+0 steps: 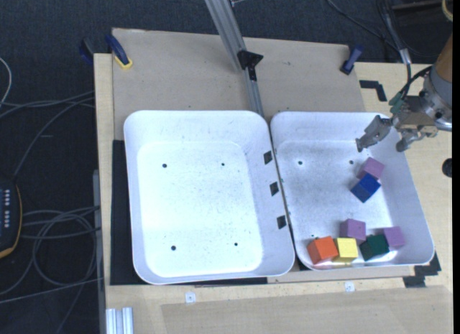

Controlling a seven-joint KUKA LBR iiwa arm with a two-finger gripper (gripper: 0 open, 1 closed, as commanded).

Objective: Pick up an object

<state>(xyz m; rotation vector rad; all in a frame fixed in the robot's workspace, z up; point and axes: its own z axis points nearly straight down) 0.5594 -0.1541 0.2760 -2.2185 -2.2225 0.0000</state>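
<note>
While the gripper (388, 136) hangs over the right bin's (316, 182) far edge, its fingers are spread and grasp nothing.
Just below it lie a purple block (373, 167) and a blue block (365, 188), touching; orange (323, 249), yellow (347, 248), green (374, 246) and two more purple blocks (353, 228) cluster along the near wall.

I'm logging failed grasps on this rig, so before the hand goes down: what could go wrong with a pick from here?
1. The purple block touches the blue block right below the hand, so a finger may land on both or push one aside.
2. The orange block, yellow block and green block sit packed along the right bin's near wall, leaving little room for fingers.
3. The hand hangs near that bin's right rim and could clip it when descending.
</note>
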